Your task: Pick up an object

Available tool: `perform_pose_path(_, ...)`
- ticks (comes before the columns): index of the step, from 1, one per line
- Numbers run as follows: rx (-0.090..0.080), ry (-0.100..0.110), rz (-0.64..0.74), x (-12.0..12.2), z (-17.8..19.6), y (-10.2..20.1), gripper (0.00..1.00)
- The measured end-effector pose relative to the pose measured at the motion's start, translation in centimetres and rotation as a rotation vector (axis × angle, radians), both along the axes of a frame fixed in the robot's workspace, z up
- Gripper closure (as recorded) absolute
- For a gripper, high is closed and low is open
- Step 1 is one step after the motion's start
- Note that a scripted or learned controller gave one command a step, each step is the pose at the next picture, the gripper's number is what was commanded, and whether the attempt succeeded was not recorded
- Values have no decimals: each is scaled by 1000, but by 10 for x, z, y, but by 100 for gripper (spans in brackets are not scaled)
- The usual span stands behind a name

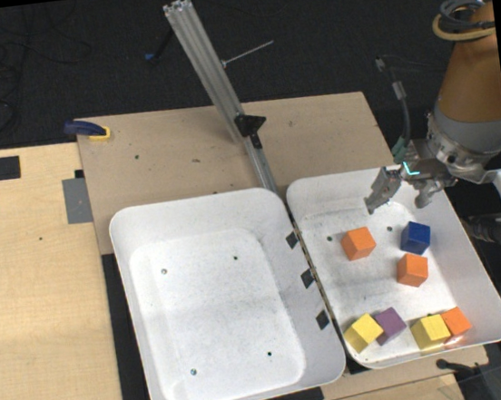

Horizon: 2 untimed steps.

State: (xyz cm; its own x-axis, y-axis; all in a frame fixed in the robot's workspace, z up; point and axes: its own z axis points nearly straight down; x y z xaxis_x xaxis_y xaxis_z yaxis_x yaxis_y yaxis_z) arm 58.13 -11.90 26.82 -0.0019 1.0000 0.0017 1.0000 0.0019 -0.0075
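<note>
The bench took up most of what I could see, w/ two shallow white bins side by side on it; the left bin was the bigger-looking one, the right bin held all the blocks. The arm came in from the right, grey w/ an orange band, and the gripper hung over the upper part of the right bin, above the blocks and touching none. Jaws looked spread apart, nothing between them. Seemed to me the approach stage: still picking a target, no descent on one yet. Nearest candidates were the orange cube just below-left of the gripper and the blue cube just below it; a second orange cube sat near the blue one. Next move prob. needs a drop straight down over one cube w/ the jaws squared to its faces. Room-wise, the first orange cube stood alone w/ bare floor all round, easiest pick imo. Blue and second orange were close, so a finger could nudge the neighbour. Along the bottom rim the yellow cube touched the purple cube, and another yellow and orange pair hugged the wall, little space there.
</note>
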Motion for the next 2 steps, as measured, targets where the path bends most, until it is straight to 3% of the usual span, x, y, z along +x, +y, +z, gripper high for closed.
perform_pose_path(1,-1,-4,-2,1,2,-1,0)
perform_pose_path(2,0,2,-2,2,-59,7,0)
